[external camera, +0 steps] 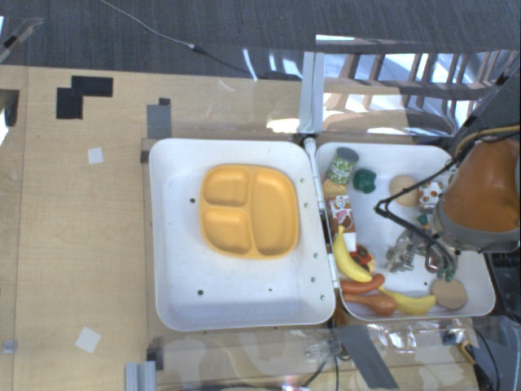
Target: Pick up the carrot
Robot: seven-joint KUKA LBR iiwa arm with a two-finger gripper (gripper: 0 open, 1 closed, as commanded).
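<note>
One gripper (409,253) hangs in the right bin (480,300), fingers spread, pinching nothing; we see the carrot (361,283) lower-left of it, long axis roughly left-right.

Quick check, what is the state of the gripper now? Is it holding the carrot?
Gripper: over the right bin, above the bare floor; open or shut cannot be told. The carrot lies apart from it, near the bin's left wall.

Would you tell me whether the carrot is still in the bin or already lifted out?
Still in: the carrot lies flat near the right bin's front corner, beside bananas, apart from the hand.
</note>
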